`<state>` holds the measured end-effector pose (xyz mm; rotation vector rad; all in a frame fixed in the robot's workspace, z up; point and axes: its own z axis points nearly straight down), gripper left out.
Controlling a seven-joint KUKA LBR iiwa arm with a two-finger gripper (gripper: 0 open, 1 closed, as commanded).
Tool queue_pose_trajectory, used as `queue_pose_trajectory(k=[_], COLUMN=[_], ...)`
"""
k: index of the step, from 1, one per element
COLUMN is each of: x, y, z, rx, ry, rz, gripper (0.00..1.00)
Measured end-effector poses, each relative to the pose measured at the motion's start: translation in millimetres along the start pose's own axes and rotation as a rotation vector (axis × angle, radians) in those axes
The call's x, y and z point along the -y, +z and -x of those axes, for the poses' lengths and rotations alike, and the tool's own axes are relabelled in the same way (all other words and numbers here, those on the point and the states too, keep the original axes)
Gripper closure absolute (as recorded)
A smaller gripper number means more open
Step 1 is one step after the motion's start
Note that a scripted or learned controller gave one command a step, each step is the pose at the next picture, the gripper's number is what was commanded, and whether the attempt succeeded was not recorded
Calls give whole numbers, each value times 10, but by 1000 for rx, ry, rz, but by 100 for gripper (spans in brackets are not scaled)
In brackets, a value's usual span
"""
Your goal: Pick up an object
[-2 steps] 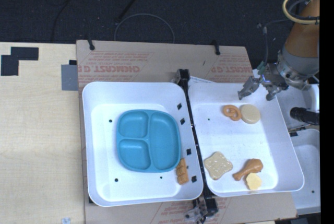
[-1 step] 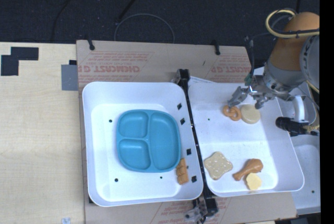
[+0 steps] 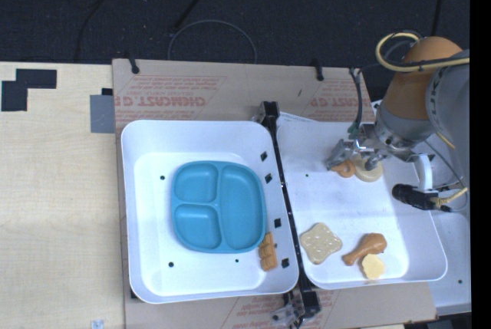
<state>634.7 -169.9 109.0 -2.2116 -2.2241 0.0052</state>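
Pincer (image 3: 354,163) hovers low in the right bin (image 3: 430,266), closed around a small orange piece (image 3: 347,169) beside a pale round piece (image 3: 369,172). One cracker (image 3: 320,242), one drumstick (image 3: 365,248) and one yellow slice (image 3: 373,268) lie nearer the front. One blue divided plate (image 3: 218,206) and one orange nugget (image 3: 267,251) sit in the left bin (image 3: 146,274), on cardboard (image 3: 192,93) over a pale wooden bench (image 3: 54,205).

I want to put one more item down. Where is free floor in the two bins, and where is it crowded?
Free: right bin middle, between the gripper and toast. Left bin: narrow strips around the blue plate. Crowded: toast, drumstick and yellow piece together at the right bin's front.
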Motion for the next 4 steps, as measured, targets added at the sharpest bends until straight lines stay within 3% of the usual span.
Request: queue_pose_trajectory(k=[1,2,4], x=[-25,-42,-6], y=[170,37,-1046], z=[4,19,-63], rx=[6,9,2], ry=[-1,-2,3], rz=[9,17,11], gripper=[0,100,100])
